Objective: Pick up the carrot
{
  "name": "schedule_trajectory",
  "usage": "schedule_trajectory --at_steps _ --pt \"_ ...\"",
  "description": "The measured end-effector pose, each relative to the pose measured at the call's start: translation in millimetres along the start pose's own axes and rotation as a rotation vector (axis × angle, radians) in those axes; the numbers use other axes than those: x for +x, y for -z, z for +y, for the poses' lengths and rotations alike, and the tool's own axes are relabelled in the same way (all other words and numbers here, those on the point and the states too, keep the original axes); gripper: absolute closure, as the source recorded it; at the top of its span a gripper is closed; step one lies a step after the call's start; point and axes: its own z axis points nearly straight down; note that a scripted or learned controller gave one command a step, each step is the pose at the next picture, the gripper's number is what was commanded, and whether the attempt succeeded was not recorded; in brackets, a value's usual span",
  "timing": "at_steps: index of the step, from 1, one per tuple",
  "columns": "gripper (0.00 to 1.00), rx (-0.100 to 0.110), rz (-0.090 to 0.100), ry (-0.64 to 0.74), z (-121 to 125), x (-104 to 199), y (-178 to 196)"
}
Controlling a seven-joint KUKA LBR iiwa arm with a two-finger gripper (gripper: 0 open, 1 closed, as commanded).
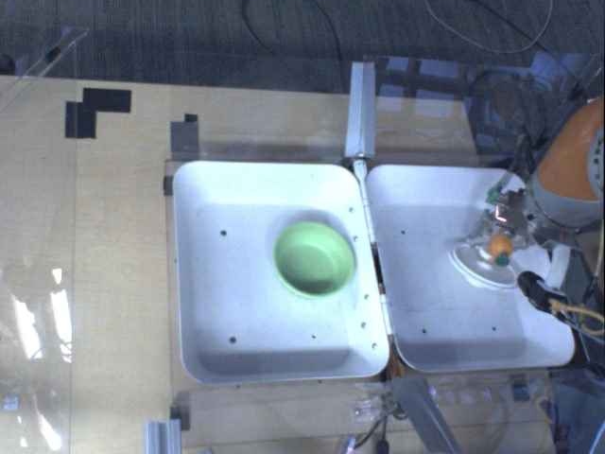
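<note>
The pale wooden worktop (85, 253) carries two shallow white bins set side by side, their inner walls touching along a metal divider. The left bin (217, 282) holds a green bowl (315, 257), upright, sitting right of the bin's middle and near the shared wall. The right bin (425, 301) has a clear, shallow dish-like object (477, 265) lying toward its right side. The grey arm (570, 173), with its orange band showing, comes in from the right edge and hangs over the right part of that bin. Its gripper (504, 225) sits low, directly above the clear object. The carrot (498, 248), a small orange piece with a spot of green, shows just under the gripper, on or against the clear object. Whether the gripper is released or clenched on the carrot cannot be told from this angle. Dark cables (378, 26) loop across the far floor.
</note>
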Motion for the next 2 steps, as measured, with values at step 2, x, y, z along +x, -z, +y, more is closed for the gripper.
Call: schedule_trajectory --at_steps 2 --pt "1.00 0.026 -0.010 -0.300 34 104 63"
